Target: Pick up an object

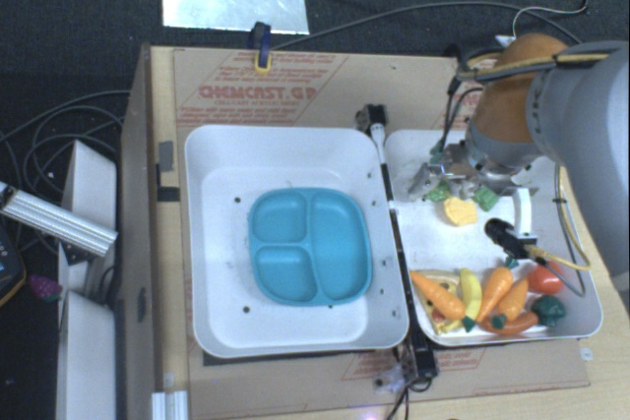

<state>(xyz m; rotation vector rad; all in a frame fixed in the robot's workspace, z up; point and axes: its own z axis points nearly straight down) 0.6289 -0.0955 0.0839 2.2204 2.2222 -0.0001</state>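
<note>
My gripper (439,178) hangs low over the back left part of the right bin (418,231), with the grey arm and its orange band behind it to the right. Just in front of it lies a yellow toy piece (459,210), flanked by a small green piece (436,195) on its left and another green piece (487,200) on its right. Whether anything sits in the gripper cannot be made out. Along the bin's front edge lie orange carrots (438,296), a yellow banana (472,293), a red tomato (543,279) and a dark green toy (551,310).
The left bin (212,211) holds a blue divided plate (308,245) in its middle. A divider rail (387,202) separates the two bins. Cardboard lies behind the bins, and cables and a metal bar lie off the bench to the left.
</note>
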